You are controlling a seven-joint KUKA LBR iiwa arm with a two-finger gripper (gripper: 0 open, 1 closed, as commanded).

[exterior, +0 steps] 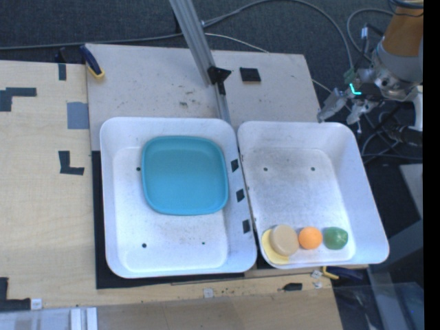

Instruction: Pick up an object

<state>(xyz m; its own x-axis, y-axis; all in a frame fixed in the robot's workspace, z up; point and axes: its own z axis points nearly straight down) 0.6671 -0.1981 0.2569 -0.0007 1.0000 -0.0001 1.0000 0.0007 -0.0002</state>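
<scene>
2 white bins [124, 184], both speckled with dark grime, the right bin [357, 184] more so. Left one has a plain turquoise-blue plate [184, 174], no pattern. Right one: tan disc [282, 238] sitting on a pale yellow dish [269, 253], an orange ball [310, 238], a green ball [335, 237]. Bench board [151, 81] off-white with dark smudges; light wood table [41, 205] with black and grey tape patches. Dark grey carpet [82, 12]. Arm [402, 36] grey with an orange band; small teal light [355, 88] by the wrist.
</scene>
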